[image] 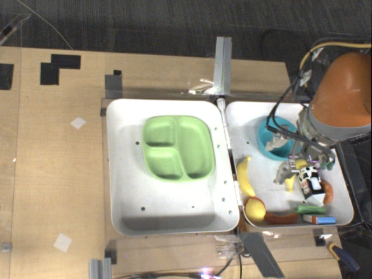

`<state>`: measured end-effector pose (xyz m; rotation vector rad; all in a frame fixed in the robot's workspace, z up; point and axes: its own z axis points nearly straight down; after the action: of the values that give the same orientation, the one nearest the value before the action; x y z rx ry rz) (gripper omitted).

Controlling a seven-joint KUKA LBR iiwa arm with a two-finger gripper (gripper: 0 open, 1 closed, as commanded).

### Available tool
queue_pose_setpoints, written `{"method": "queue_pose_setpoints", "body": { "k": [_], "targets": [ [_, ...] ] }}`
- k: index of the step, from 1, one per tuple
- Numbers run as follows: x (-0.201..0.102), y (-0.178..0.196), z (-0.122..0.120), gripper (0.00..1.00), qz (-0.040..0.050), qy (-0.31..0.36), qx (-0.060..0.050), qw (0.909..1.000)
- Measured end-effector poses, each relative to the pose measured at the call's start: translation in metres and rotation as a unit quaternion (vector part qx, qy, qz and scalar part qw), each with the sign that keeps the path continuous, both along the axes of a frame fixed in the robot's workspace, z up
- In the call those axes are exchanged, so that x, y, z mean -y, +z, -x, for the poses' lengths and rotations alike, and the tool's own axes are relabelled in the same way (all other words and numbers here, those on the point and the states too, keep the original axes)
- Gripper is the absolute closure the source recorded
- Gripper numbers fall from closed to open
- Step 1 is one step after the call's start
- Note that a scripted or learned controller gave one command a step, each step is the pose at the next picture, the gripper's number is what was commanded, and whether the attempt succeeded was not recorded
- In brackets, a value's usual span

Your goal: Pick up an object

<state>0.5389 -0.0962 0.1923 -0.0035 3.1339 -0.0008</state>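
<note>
Two white bins are set side by side on the bench. In the left bin point(125, 150) a green divided tray point(177, 147) lies flat near the middle. The right bin point(247, 118) holds a blue bowl point(273, 144) toward its far side, a banana point(244, 178) along its left wall, a lemon point(254, 208) just near of the banana, and a red sausage-like item point(281, 217) beside the lemon. The gripper point(297, 170) is lowered over the right bin's near right part, above a black-and-white toy point(311, 185) and small clutter. Its state cannot be told, and nothing is seen held.
</note>
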Motion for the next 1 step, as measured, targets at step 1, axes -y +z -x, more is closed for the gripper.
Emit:
{"method": "queue_pose_setpoints", "body": {
  "k": [1],
  "targets": [
    [0.0092, -0.1016, -0.0453, 0.0, 0.0006, -0.015, 0.006, 0.9999]
  ]
}}
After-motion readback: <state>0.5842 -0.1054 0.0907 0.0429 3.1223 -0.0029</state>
